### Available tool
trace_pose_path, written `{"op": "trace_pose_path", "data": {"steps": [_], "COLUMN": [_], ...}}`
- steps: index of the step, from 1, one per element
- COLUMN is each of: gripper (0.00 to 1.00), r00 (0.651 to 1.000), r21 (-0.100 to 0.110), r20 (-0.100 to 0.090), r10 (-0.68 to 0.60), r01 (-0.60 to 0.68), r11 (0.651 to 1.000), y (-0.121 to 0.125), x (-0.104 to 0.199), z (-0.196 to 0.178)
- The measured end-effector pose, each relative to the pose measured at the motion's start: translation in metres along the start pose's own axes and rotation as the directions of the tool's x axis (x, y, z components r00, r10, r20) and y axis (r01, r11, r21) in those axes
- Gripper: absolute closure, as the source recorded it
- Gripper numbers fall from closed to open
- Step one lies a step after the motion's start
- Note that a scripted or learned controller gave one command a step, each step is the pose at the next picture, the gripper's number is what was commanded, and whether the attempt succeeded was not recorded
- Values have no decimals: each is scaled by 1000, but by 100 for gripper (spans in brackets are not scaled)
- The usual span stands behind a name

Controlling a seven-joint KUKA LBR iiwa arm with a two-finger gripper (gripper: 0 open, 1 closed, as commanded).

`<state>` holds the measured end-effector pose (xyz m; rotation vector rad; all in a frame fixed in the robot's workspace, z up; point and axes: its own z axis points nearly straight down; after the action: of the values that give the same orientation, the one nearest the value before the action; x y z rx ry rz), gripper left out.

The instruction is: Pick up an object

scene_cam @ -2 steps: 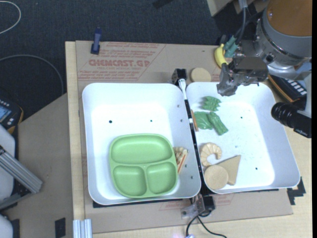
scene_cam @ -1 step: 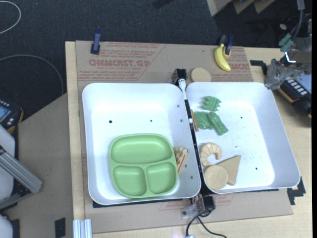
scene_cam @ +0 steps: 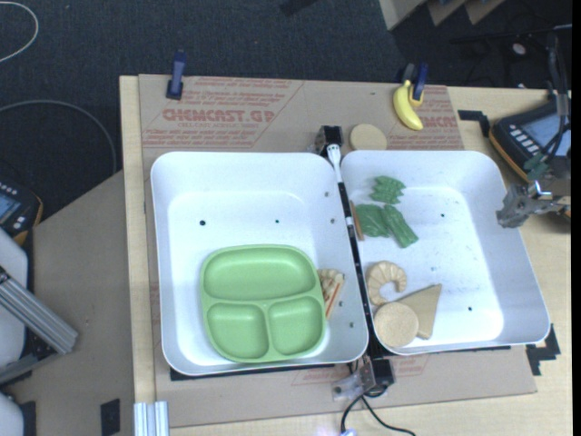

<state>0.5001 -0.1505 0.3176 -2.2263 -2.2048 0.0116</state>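
Note:
The right bin [scene_cam: 472, 243] holds green leafy toy pieces [scene_cam: 386, 214], a tan curled pastry [scene_cam: 386, 278], a round tan biscuit [scene_cam: 397, 323] and a tan wedge [scene_cam: 425, 305]. In the left bin [scene_cam: 182, 207] lies a green divided plate [scene_cam: 263, 302], with a small tan item [scene_cam: 330, 287] against its right side. A grey metal part that looks like my gripper [scene_cam: 521, 205] sits just past the right bin's right rim, apart from all the objects. Nothing is seen held in it.
A yellow banana [scene_cam: 408, 107] and a round tan disc [scene_cam: 368, 137] lie on the bench behind the bins. Blue clamps [scene_cam: 175, 75] stand at the back edge. A dark device [scene_cam: 531, 139] with cables sits at the right. A black divider [scene_cam: 345, 212] runs between the bins.

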Motion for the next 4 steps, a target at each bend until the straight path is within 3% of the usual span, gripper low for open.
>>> {"op": "trace_pose_path", "data": {"steps": [1,2,3,4], "gripper": [100,100,100,100], "r00": [1000,1000,1000,1000], "r21": [-4,-1,-6,-8], "r20": [0,-4,-2,-3], "r10": [-3,-10,-8,-15], "r01": [3,10,8,15], "r11": [1000,1000,1000,1000], "y": [6,10,-20,-18], "x": [-66,-48,-46,10], "z": [92,220,234,233]}}
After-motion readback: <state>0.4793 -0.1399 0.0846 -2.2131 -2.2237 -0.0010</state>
